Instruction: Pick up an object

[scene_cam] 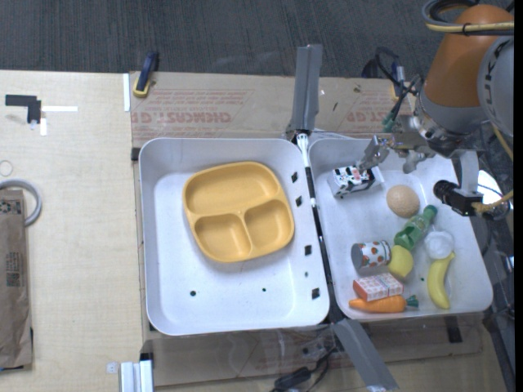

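Observation:
My gripper [395,155] hangs over the back of the right bin [474,300] and looks open, with nothing between its fingers. A small black-and-white toy [353,179] lies just below and left of the nearer finger [377,149], apart from it. In front of the gripper sits a tan egg-shaped ball [402,201]. Further forward lie a green bottle [415,227], a small can [372,254], a lemon [400,262], a banana [440,281], a pink box [377,286] and a carrot [377,305].
The left bin [163,292] holds a yellow divided plate [239,211]. A grey divider post [307,88] stands behind the gap between the bins. The arm's orange band [462,64] and cables crowd the back right corner. A clear lid [439,243] lies by the bottle.

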Robot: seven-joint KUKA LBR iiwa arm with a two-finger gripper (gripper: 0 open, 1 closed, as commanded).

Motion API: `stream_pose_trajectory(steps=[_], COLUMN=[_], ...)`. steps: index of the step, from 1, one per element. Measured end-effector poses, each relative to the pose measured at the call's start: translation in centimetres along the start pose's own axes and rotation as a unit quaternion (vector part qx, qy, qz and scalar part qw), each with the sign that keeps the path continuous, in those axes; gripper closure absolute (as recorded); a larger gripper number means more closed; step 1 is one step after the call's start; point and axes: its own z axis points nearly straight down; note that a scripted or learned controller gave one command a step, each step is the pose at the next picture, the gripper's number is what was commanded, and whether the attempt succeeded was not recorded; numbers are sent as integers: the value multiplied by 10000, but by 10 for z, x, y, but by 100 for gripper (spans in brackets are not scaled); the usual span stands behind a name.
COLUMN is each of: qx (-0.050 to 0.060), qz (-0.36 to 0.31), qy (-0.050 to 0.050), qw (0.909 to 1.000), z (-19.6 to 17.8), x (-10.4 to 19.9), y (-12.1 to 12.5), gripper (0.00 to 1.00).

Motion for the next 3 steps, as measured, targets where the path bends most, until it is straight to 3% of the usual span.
stream_pose_trajectory(steps=[1,2,3], qx=[4,-24,-3], qz=[442,1506,2036], qy=[3,-4,1], qw=[9990,9886,9791], z=[6,86,77], x=[-23,-57,-54], y=[-25,-9,-8], gripper=[0,0,0])
